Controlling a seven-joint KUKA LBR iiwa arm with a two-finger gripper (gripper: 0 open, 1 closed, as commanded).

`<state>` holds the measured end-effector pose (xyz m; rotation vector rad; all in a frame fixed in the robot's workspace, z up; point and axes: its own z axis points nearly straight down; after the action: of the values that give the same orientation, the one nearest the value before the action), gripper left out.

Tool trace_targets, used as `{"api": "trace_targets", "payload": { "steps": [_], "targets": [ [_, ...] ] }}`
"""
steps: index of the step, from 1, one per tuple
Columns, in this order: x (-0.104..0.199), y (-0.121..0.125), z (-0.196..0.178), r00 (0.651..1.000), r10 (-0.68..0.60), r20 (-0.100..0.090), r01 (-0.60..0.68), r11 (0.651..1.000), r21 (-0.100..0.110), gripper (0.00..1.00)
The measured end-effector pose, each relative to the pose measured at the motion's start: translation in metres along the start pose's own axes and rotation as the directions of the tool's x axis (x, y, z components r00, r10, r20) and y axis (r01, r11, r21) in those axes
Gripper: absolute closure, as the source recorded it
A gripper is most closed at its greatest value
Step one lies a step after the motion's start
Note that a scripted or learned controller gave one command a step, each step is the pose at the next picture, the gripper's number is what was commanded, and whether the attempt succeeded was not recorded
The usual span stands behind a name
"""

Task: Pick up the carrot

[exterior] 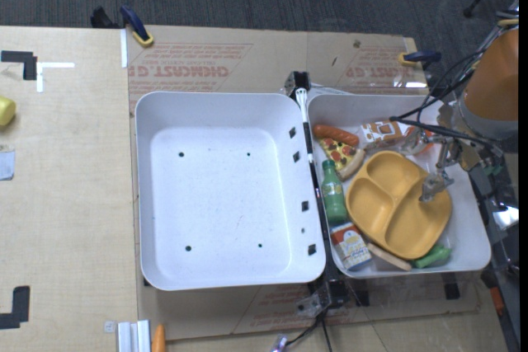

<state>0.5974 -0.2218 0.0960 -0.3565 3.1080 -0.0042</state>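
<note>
Bench: two white bins (223, 107), one yellow plate (398, 204), one green bottle (332, 190).

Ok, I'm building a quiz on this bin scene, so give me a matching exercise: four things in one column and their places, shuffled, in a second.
Things:
1. green bottle
2. yellow divided plate
3. pizza slice
4. blue clamp

Places:
A. on the cardboard's edge, outside both bins
B. middle of the right bin, under the gripper
C. along the right bin's left wall
D. just beyond the bottle's cap, toward the far wall

Pairs: 1-C, 2-B, 3-D, 4-A
</note>
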Motion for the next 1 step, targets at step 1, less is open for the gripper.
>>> {"api": "trace_targets", "payload": {
  "steps": [1],
  "targets": [
    [0.015, 0.0036, -0.0015, 0.998, 0.057, 0.008, -0.057, 0.998, 0.005, 0.0]
  ]
}}
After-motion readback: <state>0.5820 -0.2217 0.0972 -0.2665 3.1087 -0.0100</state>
